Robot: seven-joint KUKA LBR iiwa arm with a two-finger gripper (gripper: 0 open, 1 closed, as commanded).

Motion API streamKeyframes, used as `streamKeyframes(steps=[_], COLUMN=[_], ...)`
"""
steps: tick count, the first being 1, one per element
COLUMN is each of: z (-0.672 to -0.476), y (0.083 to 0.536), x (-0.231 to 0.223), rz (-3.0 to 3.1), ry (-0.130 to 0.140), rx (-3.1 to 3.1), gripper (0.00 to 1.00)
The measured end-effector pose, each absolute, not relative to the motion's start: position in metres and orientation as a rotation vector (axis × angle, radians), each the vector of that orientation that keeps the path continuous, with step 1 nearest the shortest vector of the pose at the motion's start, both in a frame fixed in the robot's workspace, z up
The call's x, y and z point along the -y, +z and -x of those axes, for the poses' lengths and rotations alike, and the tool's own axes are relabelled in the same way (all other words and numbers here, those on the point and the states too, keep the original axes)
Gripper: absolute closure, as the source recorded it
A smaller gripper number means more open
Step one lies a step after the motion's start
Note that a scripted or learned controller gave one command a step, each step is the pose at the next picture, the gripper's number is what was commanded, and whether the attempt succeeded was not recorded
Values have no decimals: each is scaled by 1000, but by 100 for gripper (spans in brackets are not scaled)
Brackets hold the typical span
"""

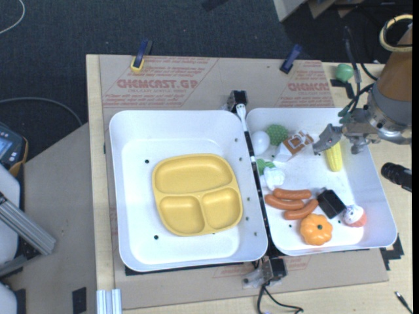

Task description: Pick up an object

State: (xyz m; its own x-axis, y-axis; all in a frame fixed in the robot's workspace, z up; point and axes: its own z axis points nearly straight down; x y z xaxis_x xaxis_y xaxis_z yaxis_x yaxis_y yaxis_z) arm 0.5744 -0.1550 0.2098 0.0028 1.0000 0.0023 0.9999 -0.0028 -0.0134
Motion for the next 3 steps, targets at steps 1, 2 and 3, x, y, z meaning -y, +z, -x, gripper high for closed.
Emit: streamKeyframes(steps=[1,2,3], z=[-577,-577,-577], y=[217,175,123], x=[155,157,147], rz=[2222,2219,2217], ry=[-1,4,4], rx=[2222,2218,2218], gripper=[0,0,0])
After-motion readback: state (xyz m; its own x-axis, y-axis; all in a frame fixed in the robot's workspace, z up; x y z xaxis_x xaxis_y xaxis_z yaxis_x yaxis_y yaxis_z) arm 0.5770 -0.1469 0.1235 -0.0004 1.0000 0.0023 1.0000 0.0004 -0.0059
